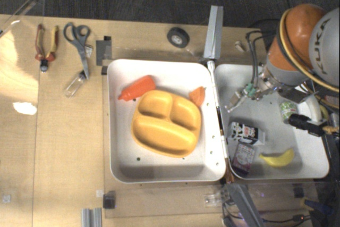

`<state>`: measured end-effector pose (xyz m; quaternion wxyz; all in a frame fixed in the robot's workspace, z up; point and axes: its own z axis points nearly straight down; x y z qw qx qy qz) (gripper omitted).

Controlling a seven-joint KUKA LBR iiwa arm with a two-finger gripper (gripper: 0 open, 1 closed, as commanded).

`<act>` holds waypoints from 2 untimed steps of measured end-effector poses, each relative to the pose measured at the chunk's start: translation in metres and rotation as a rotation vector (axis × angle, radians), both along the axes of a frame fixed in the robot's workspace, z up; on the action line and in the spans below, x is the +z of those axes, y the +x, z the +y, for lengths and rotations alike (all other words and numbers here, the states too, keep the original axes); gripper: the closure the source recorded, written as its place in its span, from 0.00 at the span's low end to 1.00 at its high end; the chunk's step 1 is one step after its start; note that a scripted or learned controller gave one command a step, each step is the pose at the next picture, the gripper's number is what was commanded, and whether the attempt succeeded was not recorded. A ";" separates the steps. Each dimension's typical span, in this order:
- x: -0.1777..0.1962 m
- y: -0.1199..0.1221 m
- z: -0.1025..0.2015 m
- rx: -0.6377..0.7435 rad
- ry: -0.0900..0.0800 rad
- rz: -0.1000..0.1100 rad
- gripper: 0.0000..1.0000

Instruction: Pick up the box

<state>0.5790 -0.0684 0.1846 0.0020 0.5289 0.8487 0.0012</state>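
The box (pixel 245 133) is small with a black-and-white pattern. It lies in the right bin (pixel 319 167) near that bin's left wall. The grey arm with its orange band (pixel 300 34) reaches in from the upper right. Its gripper (pixel 251 92) hangs over the far part of the right bin, above and slightly right of the box and apart from it. Nothing shows in the gripper.
Just in front of the box lies a purple-grey packet (pixel 243 157). A yellow banana (pixel 277 158) and a green-white item (pixel 288 110) share the right bin. The left bin (pixel 122 162) holds a yellow divided tray (pixel 166 122), an orange bottle (pixel 136 87) and an orange piece (pixel 197 95). Scissors (pixel 79 42) and pliers (pixel 45 45) lie on the bench.
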 end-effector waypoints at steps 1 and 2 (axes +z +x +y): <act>-0.042 -0.030 -0.031 -0.124 0.000 -0.001 0.00; -0.053 -0.085 -0.028 -0.029 -0.004 -0.020 0.00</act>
